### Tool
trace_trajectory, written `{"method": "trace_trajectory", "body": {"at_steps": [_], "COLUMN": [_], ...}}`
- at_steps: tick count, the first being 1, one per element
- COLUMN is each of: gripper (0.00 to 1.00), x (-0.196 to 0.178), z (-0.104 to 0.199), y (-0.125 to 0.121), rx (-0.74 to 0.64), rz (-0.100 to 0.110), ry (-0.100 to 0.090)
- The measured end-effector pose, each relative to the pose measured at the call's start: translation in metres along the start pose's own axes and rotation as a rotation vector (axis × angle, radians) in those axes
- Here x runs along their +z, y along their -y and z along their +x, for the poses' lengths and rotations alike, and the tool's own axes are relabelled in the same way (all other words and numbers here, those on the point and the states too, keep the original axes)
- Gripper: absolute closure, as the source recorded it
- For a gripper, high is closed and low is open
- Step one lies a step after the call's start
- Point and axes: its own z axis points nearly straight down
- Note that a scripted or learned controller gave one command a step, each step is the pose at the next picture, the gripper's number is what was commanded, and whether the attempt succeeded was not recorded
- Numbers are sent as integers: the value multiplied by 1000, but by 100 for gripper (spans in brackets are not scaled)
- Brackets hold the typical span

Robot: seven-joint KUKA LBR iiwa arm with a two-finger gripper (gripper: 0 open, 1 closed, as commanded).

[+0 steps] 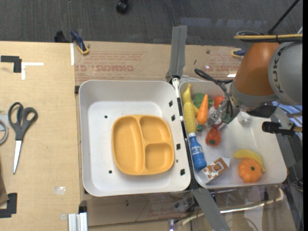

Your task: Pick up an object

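The gripper (219, 115) is poised just above the tomato (213, 136), carrot (202, 109) alongside; the fingers' state cannot be told.

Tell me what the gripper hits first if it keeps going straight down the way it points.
Likely the red toy just below the gripper, beside the carrot; depth is unclear from this slanted view.

The hand (219, 114) hangs in the right bin (274, 150), just above a red toy (213, 136).
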Motion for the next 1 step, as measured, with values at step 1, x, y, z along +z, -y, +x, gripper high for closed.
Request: {"method": "trace_trajectory", "body": {"at_steps": [1], "gripper": [100], "x": [-141], "z": [14], "y": [-61], "rx": [37], "rz": [11], "ry": [-17]}}
